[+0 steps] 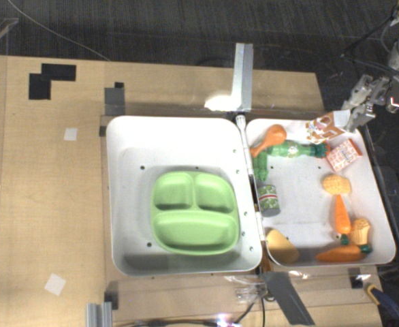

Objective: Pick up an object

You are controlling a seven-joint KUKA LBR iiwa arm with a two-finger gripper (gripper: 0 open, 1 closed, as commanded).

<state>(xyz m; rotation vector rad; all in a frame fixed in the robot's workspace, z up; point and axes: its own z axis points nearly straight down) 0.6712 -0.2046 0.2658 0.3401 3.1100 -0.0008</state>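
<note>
Clutter fills the right bin (383, 213): an orange drumstick-shaped toy (271, 139) and a green bottle (293, 150) at the far left, a small can (267, 199) by the divider, a red-and-white packet (342, 154), a round biscuit-coloured piece (336, 183), two carrots (342, 214) toward the near right corner, and a tan wedge (282, 246) at the near left. The left bin (121, 182) carries a green divided tray (195, 212). The end effector (360, 107) hangs at the far right corner of the right bin, just above its rim, and I cannot tell whether it is released or clenched; the shapes there are too small and pale to separate. Directly beside it, touching or nearly so, is a small brown-and-white toy (323, 127), the likeliest target, which appears to rest on the bin floor, not lifted. The risks come from that corner. The toy sits hard against the bin wall and beside the packet, so a descent could strike the rim, or close on the packet's edge and drag both. A small, irregular toy may also squirt sideways under an off-centre pinch and slide toward the green bottle. A shallow grasp could lift it briefly and drop it on the table (43, 203).
</note>
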